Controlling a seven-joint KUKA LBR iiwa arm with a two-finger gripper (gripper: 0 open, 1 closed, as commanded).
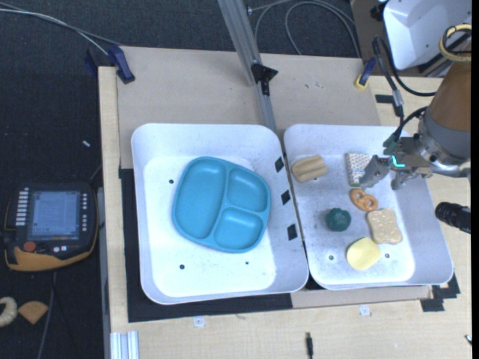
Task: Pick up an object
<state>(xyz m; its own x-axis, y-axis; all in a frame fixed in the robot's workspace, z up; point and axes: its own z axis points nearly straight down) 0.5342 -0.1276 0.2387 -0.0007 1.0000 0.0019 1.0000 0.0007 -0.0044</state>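
Observation:
The right bin [428, 200] holds several small objects: a tan bread roll [308, 167], a grey speckled block [355, 163], an orange pretzel [364, 199], a dark green ball [337, 218], a beige cracker [385, 226] and a yellow lump [363, 253]. My gripper [383, 175] reaches in from the right and hovers over the bin's upper right part. It is just right of the grey block and above the pretzel. Its fingers [372, 172] stand open with nothing between them.
The left bin [150, 223] bears a blue compartment tray [222, 203]. A metal pole [247, 28] slants down to the gap between the bins. A handheld control pendant [51, 219] lies off the bench at the left.

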